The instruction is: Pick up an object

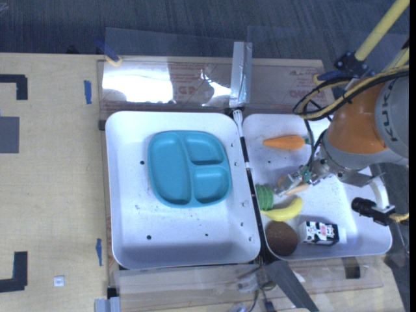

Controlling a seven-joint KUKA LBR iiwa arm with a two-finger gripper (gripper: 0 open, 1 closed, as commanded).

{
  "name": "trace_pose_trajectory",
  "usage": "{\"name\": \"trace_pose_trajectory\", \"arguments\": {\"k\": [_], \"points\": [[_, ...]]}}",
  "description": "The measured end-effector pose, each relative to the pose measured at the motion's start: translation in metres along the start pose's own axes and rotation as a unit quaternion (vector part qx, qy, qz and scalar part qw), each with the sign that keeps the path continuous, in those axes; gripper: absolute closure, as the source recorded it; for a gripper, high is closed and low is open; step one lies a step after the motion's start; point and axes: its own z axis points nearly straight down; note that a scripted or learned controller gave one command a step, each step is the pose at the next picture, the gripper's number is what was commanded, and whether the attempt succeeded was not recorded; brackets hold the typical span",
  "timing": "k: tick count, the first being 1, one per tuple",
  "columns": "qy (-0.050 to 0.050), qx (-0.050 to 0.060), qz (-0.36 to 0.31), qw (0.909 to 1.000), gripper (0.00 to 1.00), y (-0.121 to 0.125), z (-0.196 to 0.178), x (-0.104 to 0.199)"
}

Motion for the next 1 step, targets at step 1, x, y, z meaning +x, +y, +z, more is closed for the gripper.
{"name": "trace_pose_trajectory", "arguments": {"k": [1], "points": [[0.002, 0.002, 0.098, 0.9952, 1.0, 0.069, -0.0896, 0.0681]]}}
